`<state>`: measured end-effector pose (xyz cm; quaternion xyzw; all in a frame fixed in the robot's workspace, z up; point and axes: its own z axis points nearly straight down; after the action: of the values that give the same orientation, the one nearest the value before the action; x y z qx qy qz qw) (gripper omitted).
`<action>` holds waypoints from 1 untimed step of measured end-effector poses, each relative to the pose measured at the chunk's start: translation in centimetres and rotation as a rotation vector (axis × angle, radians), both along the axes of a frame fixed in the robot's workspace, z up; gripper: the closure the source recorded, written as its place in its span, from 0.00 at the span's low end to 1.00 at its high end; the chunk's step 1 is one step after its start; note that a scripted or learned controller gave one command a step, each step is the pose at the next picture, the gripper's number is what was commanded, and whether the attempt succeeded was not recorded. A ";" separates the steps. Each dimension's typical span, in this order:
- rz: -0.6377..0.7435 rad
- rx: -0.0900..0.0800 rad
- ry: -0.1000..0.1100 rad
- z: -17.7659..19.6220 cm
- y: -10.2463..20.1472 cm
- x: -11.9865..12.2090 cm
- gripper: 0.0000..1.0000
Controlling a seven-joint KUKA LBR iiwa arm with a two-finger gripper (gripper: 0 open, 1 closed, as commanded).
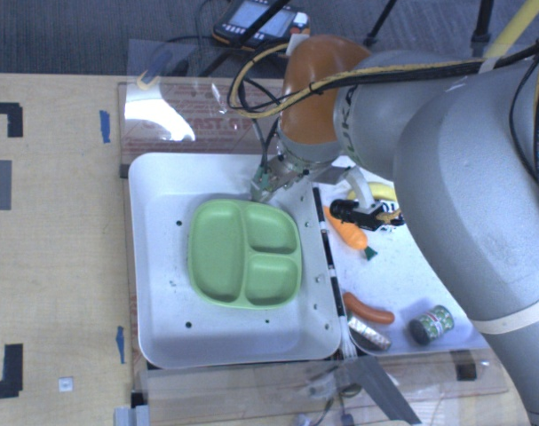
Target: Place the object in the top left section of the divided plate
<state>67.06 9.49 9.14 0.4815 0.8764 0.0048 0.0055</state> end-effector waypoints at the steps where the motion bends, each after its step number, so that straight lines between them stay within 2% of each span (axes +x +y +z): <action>1: 0.044 -0.004 0.010 9.5 -10.4 -0.3 1.00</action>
<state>66.77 -0.88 18.63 0.4621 0.8868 0.0010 0.0020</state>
